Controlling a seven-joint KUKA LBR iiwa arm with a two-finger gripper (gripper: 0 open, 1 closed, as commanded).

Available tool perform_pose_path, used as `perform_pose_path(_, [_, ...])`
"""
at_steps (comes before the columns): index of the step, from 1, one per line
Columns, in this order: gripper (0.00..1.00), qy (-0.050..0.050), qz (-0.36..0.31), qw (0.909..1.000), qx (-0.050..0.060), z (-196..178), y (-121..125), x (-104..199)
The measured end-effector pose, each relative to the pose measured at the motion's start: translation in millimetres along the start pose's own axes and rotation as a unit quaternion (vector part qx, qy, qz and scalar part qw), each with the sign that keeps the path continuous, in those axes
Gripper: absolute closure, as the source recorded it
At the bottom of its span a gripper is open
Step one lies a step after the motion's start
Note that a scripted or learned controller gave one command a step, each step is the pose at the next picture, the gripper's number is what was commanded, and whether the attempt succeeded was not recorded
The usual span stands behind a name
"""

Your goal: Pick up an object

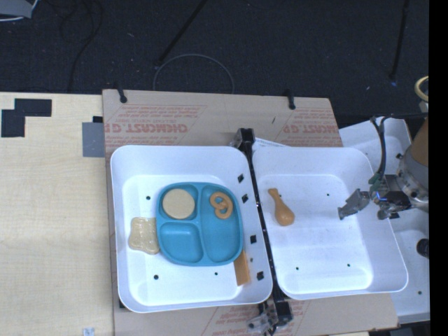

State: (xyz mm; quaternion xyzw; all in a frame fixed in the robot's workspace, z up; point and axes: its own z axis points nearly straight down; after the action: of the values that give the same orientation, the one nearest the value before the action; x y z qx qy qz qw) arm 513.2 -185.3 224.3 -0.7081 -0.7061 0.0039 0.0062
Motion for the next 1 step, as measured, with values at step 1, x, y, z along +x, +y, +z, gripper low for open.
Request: perform_pose_path(1, [0.00,-0.002,-0.001,1.0000,-0.006,-6.6,2.5,0.0])
